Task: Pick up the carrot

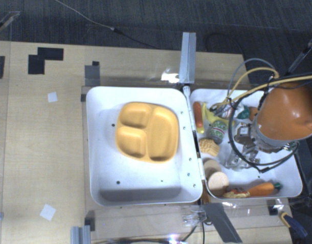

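The carrot lies along the front wall of the right bin. It is orange, with its green top pointing right. My gripper hangs over the middle of that bin, under the orange band and a tangle of cables. It is behind and slightly left of the carrot, apart from it. The wrist and cables hide the bin floor below them.
The right bin also holds a sausage, a yellow-green item, a small can, a crumbly biscuit, a pale round piece and a small mixed-colour item. A yellow compartment plate sits in the left bin.
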You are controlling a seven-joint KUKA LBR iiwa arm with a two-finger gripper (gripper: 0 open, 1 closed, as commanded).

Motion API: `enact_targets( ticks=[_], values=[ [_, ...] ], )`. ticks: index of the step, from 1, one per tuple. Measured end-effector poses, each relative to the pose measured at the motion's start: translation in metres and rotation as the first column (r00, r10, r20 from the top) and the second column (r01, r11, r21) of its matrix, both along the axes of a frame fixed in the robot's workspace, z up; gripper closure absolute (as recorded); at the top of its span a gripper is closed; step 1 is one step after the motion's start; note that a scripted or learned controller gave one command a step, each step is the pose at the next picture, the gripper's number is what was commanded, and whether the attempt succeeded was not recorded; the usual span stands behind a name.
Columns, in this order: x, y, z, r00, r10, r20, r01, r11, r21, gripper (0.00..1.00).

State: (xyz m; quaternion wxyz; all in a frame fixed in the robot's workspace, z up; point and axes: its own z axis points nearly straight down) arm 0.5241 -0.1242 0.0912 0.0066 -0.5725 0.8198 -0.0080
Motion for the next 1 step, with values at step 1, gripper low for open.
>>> enact_targets(
  ticks=[1],
  values=[
    [-0.0113,-0.057,0.0259,0.91,0.413,-0.013,-0.413,0.911,0.002,1.0]
  ],
)
